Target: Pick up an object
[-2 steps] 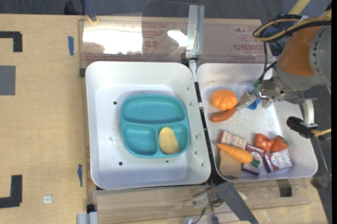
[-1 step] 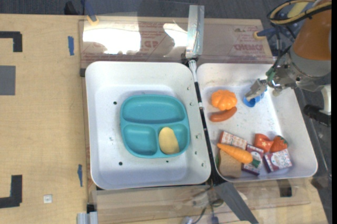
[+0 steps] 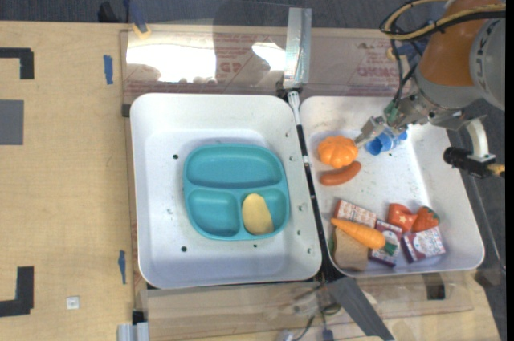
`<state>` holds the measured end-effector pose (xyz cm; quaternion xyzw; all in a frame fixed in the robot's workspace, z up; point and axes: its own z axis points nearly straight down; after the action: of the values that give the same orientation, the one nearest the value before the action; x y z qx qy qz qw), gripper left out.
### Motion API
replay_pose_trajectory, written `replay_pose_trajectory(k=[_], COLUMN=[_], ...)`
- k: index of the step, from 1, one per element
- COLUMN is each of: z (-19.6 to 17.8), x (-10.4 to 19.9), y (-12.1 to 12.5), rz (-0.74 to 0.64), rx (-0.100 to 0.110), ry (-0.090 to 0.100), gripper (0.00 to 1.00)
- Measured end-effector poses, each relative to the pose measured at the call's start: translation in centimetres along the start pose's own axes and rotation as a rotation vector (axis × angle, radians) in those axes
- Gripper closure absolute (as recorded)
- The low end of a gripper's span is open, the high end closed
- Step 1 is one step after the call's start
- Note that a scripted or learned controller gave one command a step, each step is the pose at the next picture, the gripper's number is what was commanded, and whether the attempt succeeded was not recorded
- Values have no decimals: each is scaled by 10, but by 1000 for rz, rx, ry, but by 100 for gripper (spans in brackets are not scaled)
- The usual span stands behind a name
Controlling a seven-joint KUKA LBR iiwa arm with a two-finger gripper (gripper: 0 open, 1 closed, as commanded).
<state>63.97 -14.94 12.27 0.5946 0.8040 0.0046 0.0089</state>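
Carrot (image 3: 360,233) hugs near rim — gripper (image 3: 384,131), perhaps touching blue object (image 3: 384,142).

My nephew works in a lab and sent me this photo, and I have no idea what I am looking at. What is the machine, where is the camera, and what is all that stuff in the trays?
One camera, fixed above a bench, looks down at a slant. The grey and orange machine at the right is a robot arm whose job is to pick up an object. Its claw hangs over the far part of the right bin, next to a small blue object; I cannot tell whether it grips anything. That bin also holds toy food: an orange pumpkin, a red sausage, a carrot, a tomato and some small cartons. The left bin holds a teal divided plate with a yellow potato-like piece in its near right compartment.
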Motion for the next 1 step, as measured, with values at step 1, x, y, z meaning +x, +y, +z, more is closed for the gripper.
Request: replay_pose_trajectory(k=[1], z=[15], x=[1], y=[6], rz=[-45], rx=[-25], ry=[-13], gripper=[0])
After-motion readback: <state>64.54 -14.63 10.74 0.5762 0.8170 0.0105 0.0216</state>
